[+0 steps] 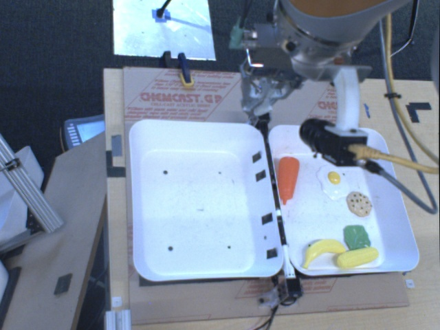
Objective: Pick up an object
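I see the gripper point(260, 108) above the far edge of the bins, over the seam between the left bin point(199, 267) and the right bin point(399, 225). I cannot tell its opening, and nothing shows in it. In the right bin, I note the carrot point(287, 179) by the left wall, the fried egg point(333, 181) and cookie point(358, 203) mid-bin, and the banana point(322, 251), corn cob point(357, 257) and green piece point(356, 236) at the near edge.

Robotics lab, white bins point(199, 133) (cardboard-backed), cabled arm point(330, 19)
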Controlling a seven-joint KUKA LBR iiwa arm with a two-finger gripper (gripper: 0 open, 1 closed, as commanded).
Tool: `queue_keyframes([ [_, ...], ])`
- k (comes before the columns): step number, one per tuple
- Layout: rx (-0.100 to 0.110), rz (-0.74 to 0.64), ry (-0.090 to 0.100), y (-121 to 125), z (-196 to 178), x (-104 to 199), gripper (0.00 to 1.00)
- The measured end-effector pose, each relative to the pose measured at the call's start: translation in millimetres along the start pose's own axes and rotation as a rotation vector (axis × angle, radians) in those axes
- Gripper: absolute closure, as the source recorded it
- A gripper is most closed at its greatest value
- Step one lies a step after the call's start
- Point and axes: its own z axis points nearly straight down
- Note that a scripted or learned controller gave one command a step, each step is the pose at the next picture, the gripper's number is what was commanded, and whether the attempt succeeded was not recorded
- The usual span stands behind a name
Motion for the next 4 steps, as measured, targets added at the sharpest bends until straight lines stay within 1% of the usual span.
queue_keyframes([
  [1, 0.001, -0.005, 0.001, -16.7, 0.0, 5.9, 1.0],
  [2, -0.002, -0.006, 0.003, -15.8, -11.5, 5.5, 1.0],
  [3, 0.002, -0.003, 0.0, -16.3, 0.6, 2.0, 1.0],
  [4, 0.008, -0.001, -0.002, -16.5, 70.5, -6.6, 1.0],
])
